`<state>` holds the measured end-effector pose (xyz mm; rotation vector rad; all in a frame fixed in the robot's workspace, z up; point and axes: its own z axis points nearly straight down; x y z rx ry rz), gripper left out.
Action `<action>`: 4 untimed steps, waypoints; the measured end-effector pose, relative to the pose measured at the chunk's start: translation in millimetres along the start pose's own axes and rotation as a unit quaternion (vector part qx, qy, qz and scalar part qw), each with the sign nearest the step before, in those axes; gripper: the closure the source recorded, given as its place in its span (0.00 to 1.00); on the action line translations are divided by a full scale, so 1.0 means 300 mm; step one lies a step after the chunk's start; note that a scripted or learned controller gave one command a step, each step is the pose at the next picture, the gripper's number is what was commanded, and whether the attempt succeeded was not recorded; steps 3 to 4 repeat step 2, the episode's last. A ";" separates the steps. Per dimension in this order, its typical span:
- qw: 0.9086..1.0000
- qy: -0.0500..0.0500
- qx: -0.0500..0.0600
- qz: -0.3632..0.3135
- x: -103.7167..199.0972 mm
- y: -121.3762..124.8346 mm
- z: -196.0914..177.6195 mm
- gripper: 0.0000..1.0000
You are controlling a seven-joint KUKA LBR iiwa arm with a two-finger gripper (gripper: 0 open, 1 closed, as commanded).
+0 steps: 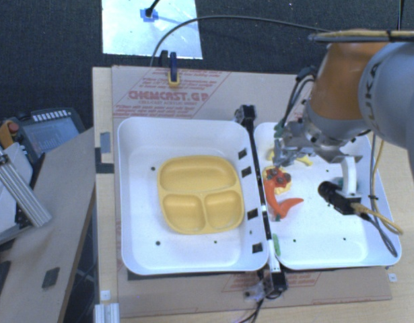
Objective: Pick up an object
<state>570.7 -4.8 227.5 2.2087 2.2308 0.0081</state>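
Orange toy carrot (286, 206) lies in the right bin (328, 247), just beside a small red object (278, 177) near the divider. Just above them hangs the claw (285, 155); whether it grips anything cannot be told. A yellow compartment tray (196, 194) sits in the left bin (139, 180).

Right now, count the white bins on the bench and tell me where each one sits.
2. The left bin holds a yellow divided tray. The right bin sits beside it, holding small orange and red items, under the arm.
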 end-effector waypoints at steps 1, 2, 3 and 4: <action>1.000 0.000 0.001 0.000 0.198 0.058 0.024 1.00; 1.000 0.000 0.001 0.001 0.356 0.117 0.003 1.00; 1.000 0.000 0.001 0.001 0.356 0.117 0.003 1.00; 1.000 0.000 0.001 0.001 0.356 0.117 0.003 1.00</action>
